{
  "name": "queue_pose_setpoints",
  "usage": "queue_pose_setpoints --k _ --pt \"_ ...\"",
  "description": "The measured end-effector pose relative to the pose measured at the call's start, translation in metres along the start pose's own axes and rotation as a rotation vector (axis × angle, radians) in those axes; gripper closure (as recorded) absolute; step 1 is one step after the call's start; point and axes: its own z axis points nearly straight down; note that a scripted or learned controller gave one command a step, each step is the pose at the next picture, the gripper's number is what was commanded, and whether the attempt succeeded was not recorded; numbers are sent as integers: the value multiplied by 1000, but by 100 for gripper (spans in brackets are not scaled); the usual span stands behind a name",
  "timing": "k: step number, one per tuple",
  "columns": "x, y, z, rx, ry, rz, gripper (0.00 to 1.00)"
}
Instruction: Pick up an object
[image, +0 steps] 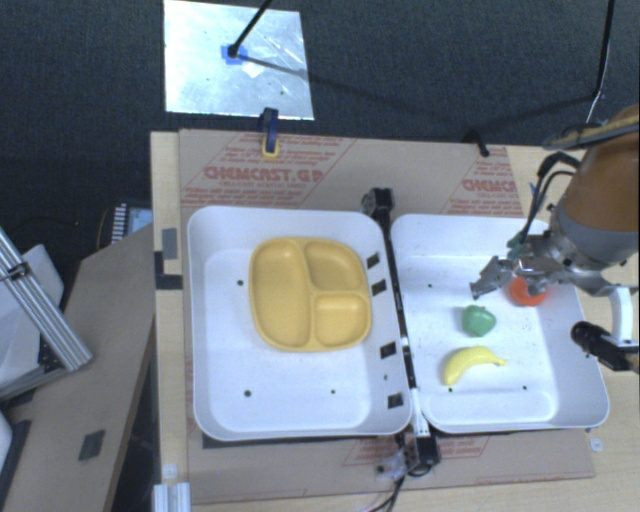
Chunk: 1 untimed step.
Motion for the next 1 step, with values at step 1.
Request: queue_pose_setpoints --k 1 --pt "6 8 49 4 1 -1 0"
